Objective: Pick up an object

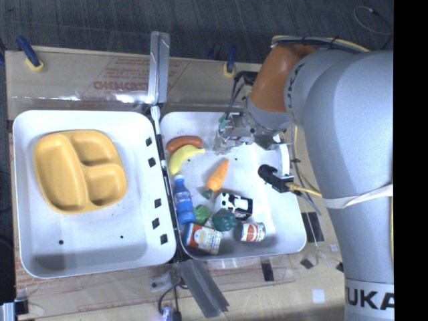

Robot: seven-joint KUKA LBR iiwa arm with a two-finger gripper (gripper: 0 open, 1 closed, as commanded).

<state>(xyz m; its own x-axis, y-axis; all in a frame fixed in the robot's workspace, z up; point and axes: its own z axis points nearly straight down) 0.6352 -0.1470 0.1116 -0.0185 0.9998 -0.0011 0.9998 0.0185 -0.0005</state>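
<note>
My gripper [226, 141] hangs over the far part of the right bin [284, 212], below the grey arm with its orange band [277, 85]. Just left of it lie a reddish sausage [184, 142] and a yellow banana [184, 156]. An orange carrot [217, 174] lies a little nearer than the gripper, apart from it. Nothing shows between the gripper and the bin floor.
The near half of the right bin holds a blue bottle [182, 202], a black-and-white item [236, 204], a green object [225, 220], a red can [252, 232] and a small carton [202, 239]. A yellow divided tray [80, 169] lies in the left bin [87, 246].
</note>
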